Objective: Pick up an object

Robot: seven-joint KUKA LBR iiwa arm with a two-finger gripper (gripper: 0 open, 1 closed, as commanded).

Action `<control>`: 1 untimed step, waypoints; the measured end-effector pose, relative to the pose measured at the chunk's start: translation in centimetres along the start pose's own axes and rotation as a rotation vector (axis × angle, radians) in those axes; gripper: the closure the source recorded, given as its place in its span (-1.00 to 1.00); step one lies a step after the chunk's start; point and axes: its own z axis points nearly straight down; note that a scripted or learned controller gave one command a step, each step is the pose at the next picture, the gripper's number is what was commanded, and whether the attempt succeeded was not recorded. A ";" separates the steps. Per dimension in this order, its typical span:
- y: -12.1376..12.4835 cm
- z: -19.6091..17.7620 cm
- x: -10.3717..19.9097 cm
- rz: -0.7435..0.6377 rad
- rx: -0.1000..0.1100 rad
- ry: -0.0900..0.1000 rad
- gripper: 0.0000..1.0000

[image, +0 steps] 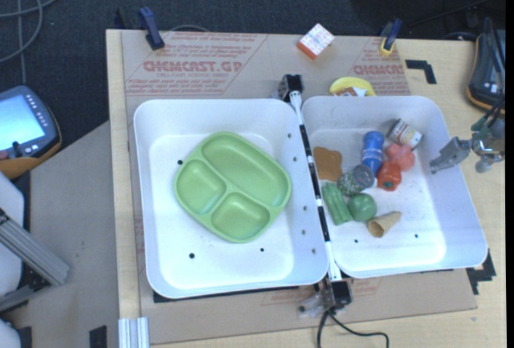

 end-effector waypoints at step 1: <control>6.4 14.7 3.8 -0.006 0.004 0.005 -1.00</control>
